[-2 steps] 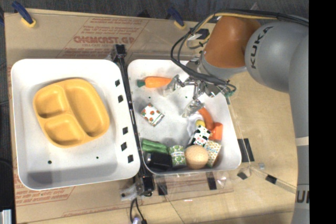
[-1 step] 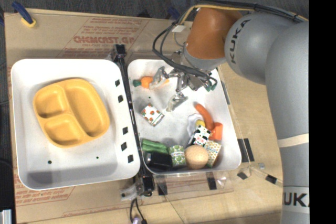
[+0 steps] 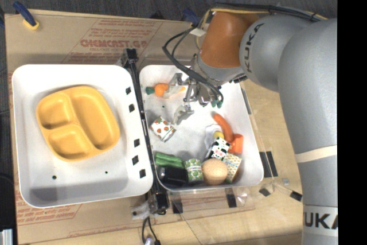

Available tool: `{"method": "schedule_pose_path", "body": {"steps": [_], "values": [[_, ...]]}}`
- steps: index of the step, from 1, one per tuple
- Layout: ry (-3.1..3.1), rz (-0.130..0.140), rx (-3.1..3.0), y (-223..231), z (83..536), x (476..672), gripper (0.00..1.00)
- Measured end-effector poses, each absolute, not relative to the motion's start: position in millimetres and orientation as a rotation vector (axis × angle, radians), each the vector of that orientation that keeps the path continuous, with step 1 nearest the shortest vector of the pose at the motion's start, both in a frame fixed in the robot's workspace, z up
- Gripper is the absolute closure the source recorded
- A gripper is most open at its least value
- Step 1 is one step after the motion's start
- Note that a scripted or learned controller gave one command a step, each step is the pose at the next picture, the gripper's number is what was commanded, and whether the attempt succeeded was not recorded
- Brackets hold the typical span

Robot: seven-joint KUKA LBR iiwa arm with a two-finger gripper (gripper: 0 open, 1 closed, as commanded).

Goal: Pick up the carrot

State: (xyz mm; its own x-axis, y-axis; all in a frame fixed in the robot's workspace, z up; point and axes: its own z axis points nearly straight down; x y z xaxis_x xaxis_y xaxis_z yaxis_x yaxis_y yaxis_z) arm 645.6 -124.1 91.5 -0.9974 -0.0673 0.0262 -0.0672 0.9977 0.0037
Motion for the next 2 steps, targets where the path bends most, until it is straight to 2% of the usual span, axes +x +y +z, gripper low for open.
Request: {"method": "schedule_pose_path", "body": {"steps": [1, 2], "values": [[-3.090, 0.030, -0.255, -107, 90, 646.2, 0.00], [-2.994, 0.009, -0.834, -127, 87, 637.9, 0.00]]}}
